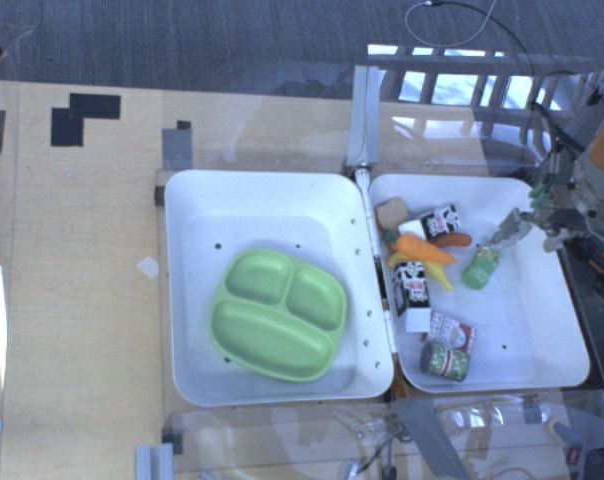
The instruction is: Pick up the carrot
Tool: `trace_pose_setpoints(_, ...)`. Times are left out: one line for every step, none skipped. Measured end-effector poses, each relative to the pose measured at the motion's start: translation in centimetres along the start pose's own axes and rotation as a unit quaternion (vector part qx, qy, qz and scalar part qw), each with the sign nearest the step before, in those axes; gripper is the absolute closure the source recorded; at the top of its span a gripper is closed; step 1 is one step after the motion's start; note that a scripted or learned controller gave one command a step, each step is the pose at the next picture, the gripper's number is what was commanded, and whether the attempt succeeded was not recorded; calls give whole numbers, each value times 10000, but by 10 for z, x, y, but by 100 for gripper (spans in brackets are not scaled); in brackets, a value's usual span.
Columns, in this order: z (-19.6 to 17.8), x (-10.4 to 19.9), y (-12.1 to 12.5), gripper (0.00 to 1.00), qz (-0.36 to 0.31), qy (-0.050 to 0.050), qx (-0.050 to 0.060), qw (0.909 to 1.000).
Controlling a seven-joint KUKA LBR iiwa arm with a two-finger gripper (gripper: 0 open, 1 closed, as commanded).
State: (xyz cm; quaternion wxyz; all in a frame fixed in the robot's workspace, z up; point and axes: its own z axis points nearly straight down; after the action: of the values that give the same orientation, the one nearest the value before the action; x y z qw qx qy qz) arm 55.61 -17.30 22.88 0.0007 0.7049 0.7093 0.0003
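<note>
The orange carrot lies in the right bin, near its left wall, among other toy foods. It rests between a brown bread-like piece and a yellow banana. My gripper hangs over the upper right part of that bin, to the right of the carrot and apart from it. A grey finger points down-left toward a green bottle. Nothing shows between the fingers.
A green three-compartment plate sits in the left bin. The right bin also holds a black-and-white carton, a small box, a red piece and a green can.
</note>
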Motion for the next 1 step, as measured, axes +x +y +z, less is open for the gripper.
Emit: trace_pose_setpoints(117,38,31,0,-1187,-2,-14,9929)
